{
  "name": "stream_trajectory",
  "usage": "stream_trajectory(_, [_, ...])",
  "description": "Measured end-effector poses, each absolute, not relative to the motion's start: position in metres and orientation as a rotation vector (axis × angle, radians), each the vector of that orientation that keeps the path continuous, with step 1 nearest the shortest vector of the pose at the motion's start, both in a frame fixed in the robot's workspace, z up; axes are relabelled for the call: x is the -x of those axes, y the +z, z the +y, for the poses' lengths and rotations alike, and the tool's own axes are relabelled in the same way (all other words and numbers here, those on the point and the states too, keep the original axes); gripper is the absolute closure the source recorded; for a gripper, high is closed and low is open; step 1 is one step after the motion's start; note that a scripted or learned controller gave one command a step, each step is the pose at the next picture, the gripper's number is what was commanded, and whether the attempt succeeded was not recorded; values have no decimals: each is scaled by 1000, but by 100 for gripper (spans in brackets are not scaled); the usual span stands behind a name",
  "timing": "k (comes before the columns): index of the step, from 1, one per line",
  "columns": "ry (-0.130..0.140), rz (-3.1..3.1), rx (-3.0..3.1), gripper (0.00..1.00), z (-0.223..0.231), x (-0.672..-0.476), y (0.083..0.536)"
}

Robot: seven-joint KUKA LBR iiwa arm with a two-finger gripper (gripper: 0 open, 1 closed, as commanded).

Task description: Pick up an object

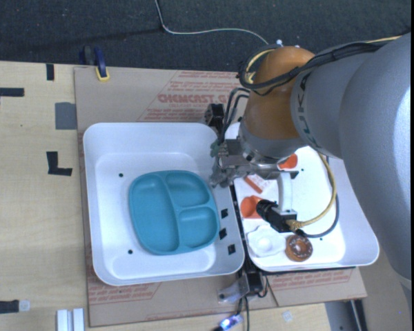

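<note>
Two shallow white bins are seated on a brown cardboard sheet (186,98) over a pale wooden bench (27,205). A teal divided plastic tray (172,211) lies in the left bin (100,150). The gripper (228,165) is positioned over the right bin (355,243); its state cannot be told.

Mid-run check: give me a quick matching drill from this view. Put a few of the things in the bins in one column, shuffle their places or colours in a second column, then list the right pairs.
Things:
1. divided plate
2. brown ring-shaped piece
3. orange piece
4. arm's orange band

Descriptions:
A. near front corner of the right bin
B. teal, lying flat in the left bin
C. above the wrist, over the gap between the bins
D. in the right bin, just beside the divider wall

Pairs: 1-B, 2-A, 3-D, 4-C
</note>
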State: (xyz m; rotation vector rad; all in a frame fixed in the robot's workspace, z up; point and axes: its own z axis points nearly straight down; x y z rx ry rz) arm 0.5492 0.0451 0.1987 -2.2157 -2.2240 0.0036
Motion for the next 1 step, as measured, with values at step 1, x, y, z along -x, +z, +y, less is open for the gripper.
stream_trajectory(1, [2,-2227,2213,100,97,-542,197])
